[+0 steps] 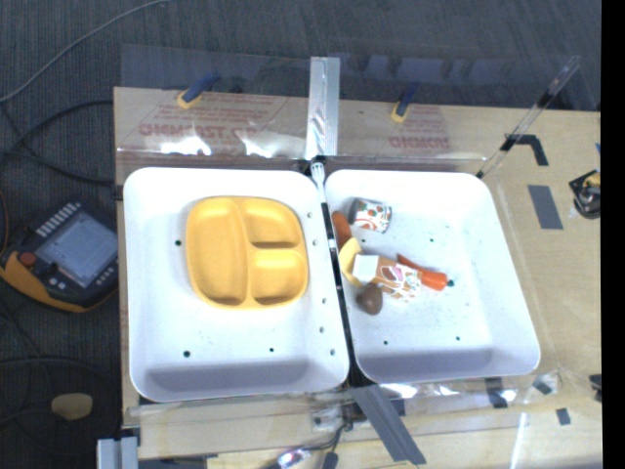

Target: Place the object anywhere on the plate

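A yellow three-compartment plate (246, 251) lies in the left bin (156, 360). The right bin (469, 340) holds a small cluster of toy items near its left wall. The cluster includes a patterned cup (371, 216) lying on its side, a reddish sausage-shaped piece (341, 227) and a yellow wedge (349, 258). With them lie a white-and-orange patterned carton (394, 278), a carrot (426, 274) and a brown rounded piece (370, 301).
A divider rail (332, 291) runs between the two bins. A clear plastic sheet with yellow clips (198, 90) covers the back of the bench. A pendant controller (61, 254) lies on the floor at the left.
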Motion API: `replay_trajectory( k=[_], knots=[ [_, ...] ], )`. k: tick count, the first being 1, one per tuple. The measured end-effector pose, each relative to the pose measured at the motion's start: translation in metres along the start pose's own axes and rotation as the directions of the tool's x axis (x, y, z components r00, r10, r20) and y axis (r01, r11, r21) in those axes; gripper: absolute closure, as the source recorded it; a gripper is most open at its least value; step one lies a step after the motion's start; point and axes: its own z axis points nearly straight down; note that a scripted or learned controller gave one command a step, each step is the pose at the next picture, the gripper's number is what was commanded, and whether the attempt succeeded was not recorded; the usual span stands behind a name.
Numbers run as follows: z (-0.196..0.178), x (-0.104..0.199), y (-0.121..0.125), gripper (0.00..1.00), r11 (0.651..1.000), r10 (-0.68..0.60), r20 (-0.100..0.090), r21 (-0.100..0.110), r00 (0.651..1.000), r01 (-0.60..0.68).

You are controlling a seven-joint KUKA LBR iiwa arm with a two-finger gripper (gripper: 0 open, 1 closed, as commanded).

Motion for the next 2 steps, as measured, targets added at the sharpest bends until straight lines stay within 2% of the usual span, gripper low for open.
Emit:
replay_trajectory(
  k=[2],
  knots=[
    [-0.001, -0.0001, 0.0, 0.0, 1.0, 0.0, 0.0, 0.0, 1.0, 0.0]
  ],
)
